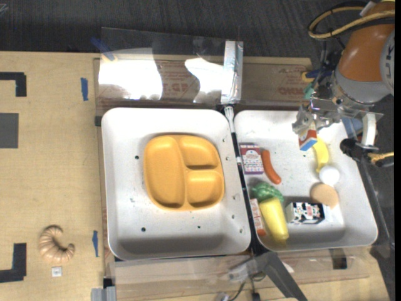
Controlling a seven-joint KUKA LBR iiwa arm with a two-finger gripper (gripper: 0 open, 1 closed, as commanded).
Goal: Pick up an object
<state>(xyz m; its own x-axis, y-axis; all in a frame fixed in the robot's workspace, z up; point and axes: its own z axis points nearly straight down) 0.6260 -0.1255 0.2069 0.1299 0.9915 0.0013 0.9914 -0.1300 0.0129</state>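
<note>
My gripper (pixel 311 125) hangs over the back right part of the right bin (pixel 363 231), under the grey wrist with the orange band. Just below it is a small red, white and blue item (pixel 307 143); whether it is gripped or lying in the bin I cannot tell. A yellow banana (pixel 321 154) lies right beside that item. Further forward are a white egg (pixel 329 175) and a tan egg-shaped thing (pixel 324 195). A yellow corn cob with green leaves (pixel 272 211), a black and white carton (pixel 306 212), an orange carrot (pixel 270 167) and a small red and white box (pixel 251 160) lie towards the bin's left.
The left bin (pixel 119 231) holds a yellow divided plate (pixel 183 170). A toy croissant (pixel 56 243) lies on the bench at the front left. A clear plastic sheet (pixel 169 74) stands behind the bins. Yellow cables (pixel 341 14) loop above the arm.
</note>
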